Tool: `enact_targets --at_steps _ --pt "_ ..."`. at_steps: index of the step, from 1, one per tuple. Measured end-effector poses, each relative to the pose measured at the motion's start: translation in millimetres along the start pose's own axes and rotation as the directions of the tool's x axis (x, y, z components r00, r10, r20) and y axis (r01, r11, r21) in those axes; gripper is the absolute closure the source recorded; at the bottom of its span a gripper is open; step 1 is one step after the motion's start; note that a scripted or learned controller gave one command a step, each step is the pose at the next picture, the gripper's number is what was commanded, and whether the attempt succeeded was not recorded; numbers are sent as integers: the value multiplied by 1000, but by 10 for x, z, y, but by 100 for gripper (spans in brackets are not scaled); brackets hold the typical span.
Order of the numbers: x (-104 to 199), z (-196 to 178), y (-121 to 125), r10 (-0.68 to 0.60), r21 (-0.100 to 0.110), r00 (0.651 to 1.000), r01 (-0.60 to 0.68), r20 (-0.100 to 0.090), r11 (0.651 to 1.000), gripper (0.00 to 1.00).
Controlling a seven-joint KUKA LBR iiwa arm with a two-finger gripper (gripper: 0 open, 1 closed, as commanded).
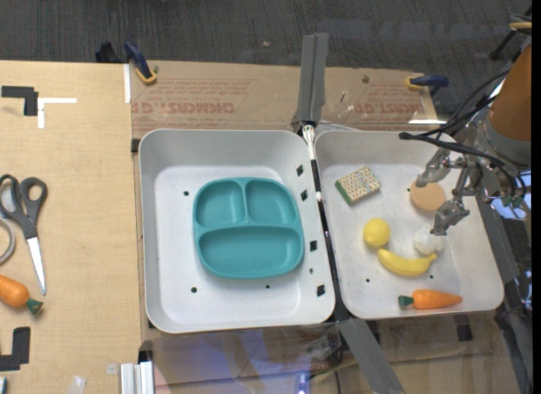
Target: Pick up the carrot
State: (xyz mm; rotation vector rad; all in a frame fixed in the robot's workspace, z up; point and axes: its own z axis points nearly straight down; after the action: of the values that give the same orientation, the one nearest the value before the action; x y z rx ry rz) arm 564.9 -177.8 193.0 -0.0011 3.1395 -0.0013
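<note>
Carrot (431, 300) lies flat near the right bin's (482, 303) front wall; likely light, rigid, smooth plastic. Grasp across mid-body. Gripper (448, 189) fingers stand apart, holding nothing.

Flat brown cardboard sheet (254, 101) behind the bins carries red print, upside down, too blurred to read.

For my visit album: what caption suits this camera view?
Robot pincer hovers over the right bin, near the banana; the carrot lies untouched at the front.
</note>
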Motion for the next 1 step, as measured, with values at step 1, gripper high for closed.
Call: enact_targets --at_steps 1 --pt "-384 -64 -431 233 0 972 -233 5 972 0"
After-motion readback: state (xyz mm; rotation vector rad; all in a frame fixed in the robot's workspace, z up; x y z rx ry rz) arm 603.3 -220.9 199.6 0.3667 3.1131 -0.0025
